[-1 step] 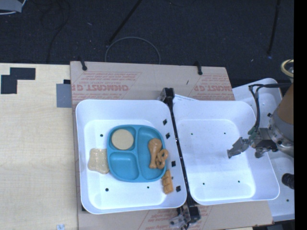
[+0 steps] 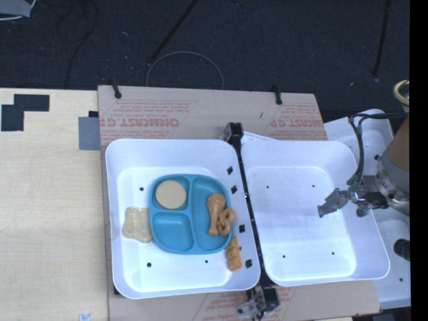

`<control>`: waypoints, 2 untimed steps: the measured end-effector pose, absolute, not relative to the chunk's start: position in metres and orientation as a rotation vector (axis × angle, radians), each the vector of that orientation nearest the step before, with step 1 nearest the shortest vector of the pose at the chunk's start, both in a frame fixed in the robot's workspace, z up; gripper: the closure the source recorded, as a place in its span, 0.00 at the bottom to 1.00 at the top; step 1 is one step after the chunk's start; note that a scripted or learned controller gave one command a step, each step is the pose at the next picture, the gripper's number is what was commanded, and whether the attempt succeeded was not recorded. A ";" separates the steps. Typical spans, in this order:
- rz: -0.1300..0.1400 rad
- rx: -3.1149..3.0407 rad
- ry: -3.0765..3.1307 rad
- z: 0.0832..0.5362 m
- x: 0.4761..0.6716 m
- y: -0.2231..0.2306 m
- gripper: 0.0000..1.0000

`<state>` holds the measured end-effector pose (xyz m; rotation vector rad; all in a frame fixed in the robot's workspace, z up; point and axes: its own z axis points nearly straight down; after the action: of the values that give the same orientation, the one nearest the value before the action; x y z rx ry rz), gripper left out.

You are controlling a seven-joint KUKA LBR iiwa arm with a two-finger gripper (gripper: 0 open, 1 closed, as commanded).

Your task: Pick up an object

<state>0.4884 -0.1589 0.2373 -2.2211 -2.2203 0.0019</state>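
Pretzel (image 2: 221, 213) lies on the blue plate (image 2: 175, 236) in the left bin (image 2: 127, 159), next to a round cracker (image 2: 170, 194). A pale piece (image 2: 137, 224) lies left of the plate. Another brown bit (image 2: 233, 254) lies by its right corner. The hand (image 2: 329, 207) is over the right bin (image 2: 301, 273), holding nothing. I cannot tell how far open it is.

Robot lab: white bins (image 2: 294, 273), taped cardboard (image 2: 207, 116), cables (image 2: 180, 65)

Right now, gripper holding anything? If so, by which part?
Nothing held. The gripper hangs over the right bin, nothing between its fingers. The food pieces lie in the left bin, around the blue tray.
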 end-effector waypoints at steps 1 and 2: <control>0.007 -2.215 -2.215 0.174 0.488 -0.153 0.00; 0.004 -2.218 -2.216 0.131 0.491 -0.151 0.00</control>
<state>0.4908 -0.1514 0.1305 -2.2176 -2.2163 0.0043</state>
